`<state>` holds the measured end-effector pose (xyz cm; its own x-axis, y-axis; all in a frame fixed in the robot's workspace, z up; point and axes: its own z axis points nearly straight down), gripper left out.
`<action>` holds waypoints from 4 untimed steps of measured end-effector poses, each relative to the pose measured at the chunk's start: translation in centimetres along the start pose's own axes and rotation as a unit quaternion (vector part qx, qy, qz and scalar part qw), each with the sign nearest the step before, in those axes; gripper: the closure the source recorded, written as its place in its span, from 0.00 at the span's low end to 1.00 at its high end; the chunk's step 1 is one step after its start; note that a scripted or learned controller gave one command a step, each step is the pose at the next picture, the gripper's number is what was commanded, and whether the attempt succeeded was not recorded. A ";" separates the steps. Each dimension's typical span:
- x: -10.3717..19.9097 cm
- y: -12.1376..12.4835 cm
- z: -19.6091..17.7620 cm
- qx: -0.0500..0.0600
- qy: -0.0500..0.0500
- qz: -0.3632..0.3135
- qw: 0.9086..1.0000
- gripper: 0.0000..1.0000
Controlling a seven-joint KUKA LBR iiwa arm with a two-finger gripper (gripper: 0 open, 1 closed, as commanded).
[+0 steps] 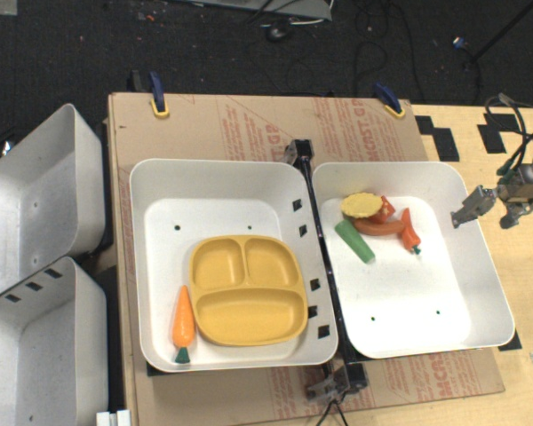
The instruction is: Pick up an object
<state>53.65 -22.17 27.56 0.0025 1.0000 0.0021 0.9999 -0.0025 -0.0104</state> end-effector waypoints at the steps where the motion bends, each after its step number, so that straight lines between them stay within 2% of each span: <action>1: 0.1 0.2 -0.6 -0.005 -0.001 -0.002 1.000 0.00; 4: 0.8 -0.3 16.7 -0.002 0.000 -0.001 1.000 0.00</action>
<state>53.16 -21.36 10.90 0.0012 1.0000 0.0017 1.0000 -0.0012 -0.0055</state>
